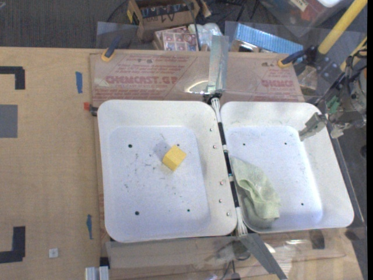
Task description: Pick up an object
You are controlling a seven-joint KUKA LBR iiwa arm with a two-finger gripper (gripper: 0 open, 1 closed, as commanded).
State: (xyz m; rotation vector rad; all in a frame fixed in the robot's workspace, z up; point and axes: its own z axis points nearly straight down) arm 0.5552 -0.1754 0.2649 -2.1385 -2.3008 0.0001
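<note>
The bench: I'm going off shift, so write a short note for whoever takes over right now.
Claw: at the right bin's upper right edge, carrying nothing visible; whether it is open can't be told.
Yellow block: lies loose near the middle of the left bin.
Green cloth: bunched against the right bin's left wall.
Done: nothing picked up yet.
Left: grasp one thing and lift it.

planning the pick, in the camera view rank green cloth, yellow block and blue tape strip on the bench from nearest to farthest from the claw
1. Green cloth, right bin's lower left corner, nearest the claw.
2. Yellow block, middle of the left bin.
3. Blue tape strip, far left on the bench, farthest.
</note>
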